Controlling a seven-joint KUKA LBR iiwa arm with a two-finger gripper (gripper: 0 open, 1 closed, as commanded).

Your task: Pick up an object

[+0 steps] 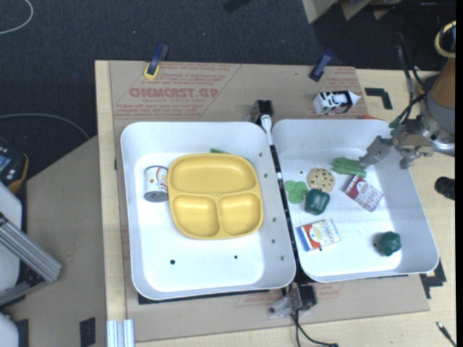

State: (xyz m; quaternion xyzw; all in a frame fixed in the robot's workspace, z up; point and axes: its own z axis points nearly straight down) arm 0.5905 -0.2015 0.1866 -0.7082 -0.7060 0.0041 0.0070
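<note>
I see the gripper (389, 152) over the right bin (419, 215), fingers spread, nothing held, just beside a green pickle (349, 167).

You can see the arm (443, 85) only in part, since the right edge cuts it off above the wrist, and the gripper (391, 149) is too blurred for you to read its fingers. A green thing (219, 151) is almost wholly hidden behind the yellow divided plate (215, 194). The print on the small can (155, 183) and the red-and-white packet (363, 192) is too small to read.
</note>
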